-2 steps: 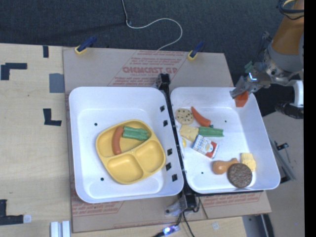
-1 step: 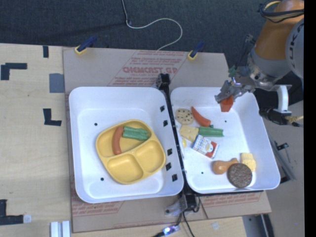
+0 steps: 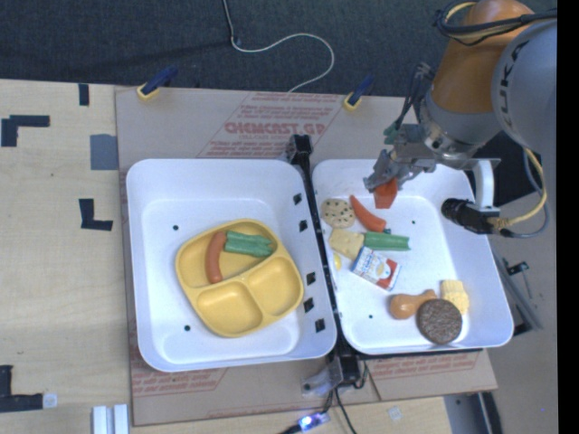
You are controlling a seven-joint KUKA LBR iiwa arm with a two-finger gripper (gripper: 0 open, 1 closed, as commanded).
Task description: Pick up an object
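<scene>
Brown burger patty (image 3: pixel 440 320) lies at the right bin's (image 3: pixel 479 269) near edge. Above the far end, the gripper (image 3: pixel 387 186) pinches a small red-orange piece (image 3: pixel 386 194) between its fingers.

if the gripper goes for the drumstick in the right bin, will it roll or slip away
The drumstick looks smooth and rounded, so it may slip from a pinch. Its bulb-and-shaft shape suggests it would pivot rather than roll straight. It lies against the brown patty, which might block it.

the arm (image 3: pixel 507 70) runs off the right edge; the pincer (image 3: pixel 391 181) partly covers a red piece (image 3: pixel 386 194).
</scene>
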